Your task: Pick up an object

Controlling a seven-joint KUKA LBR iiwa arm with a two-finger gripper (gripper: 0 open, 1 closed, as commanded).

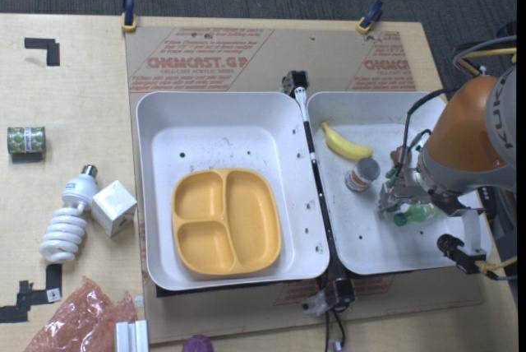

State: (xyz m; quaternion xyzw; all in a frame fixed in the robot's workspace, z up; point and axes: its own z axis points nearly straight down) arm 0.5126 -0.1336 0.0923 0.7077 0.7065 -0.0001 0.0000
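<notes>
In the right bin (362, 256) lie a yellow banana (346, 144) near the back left and a small round can (362, 174) with a grey lid just in front of it. My gripper (394, 199) is low over the right side of this bin, under the orange band of the arm (464, 136). A green object (419, 213) lies right beside the gripper, partly covered by it. Whether the gripper touches the green object I cannot tell. The can stands a short way to the gripper's left.
The left bin (205, 116) holds a yellow divided plate (226, 220). Outside the bins on the left are a spiral light bulb (66, 223), a white cube (114, 207), a small green can (26, 141) and a pink mesh bag (78, 319).
</notes>
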